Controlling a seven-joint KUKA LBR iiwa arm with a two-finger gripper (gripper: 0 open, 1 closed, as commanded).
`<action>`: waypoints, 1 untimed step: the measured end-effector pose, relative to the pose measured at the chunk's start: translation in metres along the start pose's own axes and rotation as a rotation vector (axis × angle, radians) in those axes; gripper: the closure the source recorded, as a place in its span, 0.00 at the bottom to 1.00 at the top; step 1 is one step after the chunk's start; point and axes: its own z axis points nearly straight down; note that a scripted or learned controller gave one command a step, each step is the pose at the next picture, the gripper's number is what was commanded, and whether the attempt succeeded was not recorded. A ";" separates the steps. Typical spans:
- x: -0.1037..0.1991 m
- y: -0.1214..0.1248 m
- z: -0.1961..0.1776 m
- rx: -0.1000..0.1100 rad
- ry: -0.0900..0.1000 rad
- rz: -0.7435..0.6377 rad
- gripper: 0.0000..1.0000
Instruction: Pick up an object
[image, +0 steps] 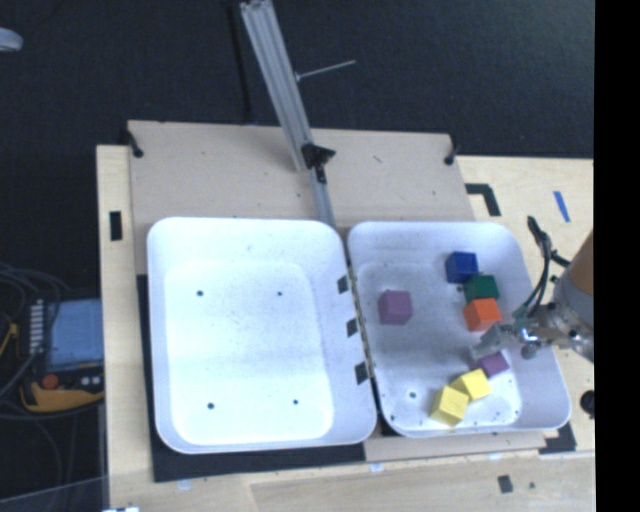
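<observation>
The arm is reaching in from the right edge of the frame, and its gripper (522, 335) is hanging low over the right side of the right bin (420, 240). From where I am standing I cannot tell how it is set, because the metal parts are blurring together there.

Six small blocks are lying in that bin. A blue block (461, 266) is sitting toward the upper right, with a green block (481, 287) just below it and an orange block (482, 313) right under that, the three running down in a tight column. The orange one is sitting just left of the gripper. A purple block (395, 307) is resting alone near the bin's middle, well apart from the others. A smaller mauve block (492, 363) is lying just below the gripper, and two yellow blocks (460, 394) are sitting side by side at the lower part of the bin, the upper one close to the mauve one.

The left bin (250, 330) is sitting beside it, their inner rims nearly touching.
</observation>
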 end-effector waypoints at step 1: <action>-0.001 0.001 0.042 0.000 0.000 0.001 0.00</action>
